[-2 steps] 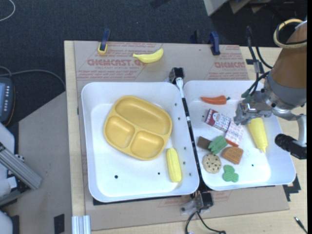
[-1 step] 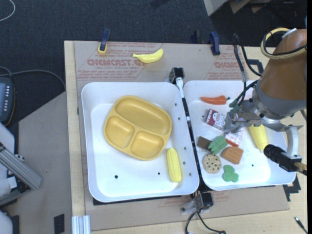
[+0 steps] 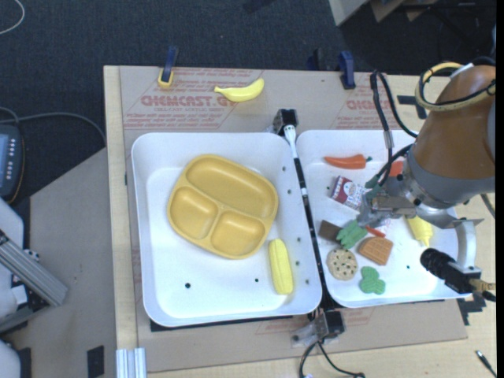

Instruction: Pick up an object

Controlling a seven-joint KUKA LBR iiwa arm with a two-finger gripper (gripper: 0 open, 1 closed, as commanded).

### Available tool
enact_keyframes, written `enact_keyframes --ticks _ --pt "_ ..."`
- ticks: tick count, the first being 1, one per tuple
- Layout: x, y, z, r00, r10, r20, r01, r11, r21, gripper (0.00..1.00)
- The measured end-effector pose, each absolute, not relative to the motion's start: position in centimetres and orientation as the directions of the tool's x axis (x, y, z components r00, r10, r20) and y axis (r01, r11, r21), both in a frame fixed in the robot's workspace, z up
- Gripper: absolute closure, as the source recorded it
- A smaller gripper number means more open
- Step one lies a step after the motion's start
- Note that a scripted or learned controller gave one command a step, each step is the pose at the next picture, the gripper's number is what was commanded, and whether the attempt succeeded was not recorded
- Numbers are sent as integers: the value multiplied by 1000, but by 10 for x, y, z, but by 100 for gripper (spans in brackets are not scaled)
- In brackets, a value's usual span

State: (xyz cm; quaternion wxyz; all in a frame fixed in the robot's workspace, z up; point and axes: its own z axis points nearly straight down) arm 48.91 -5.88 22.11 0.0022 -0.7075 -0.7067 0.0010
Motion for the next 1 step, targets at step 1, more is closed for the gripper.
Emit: enact_keyframes --ticks 1 --pt "489 -46 235 -3 1000 0 1000 3 3 100"
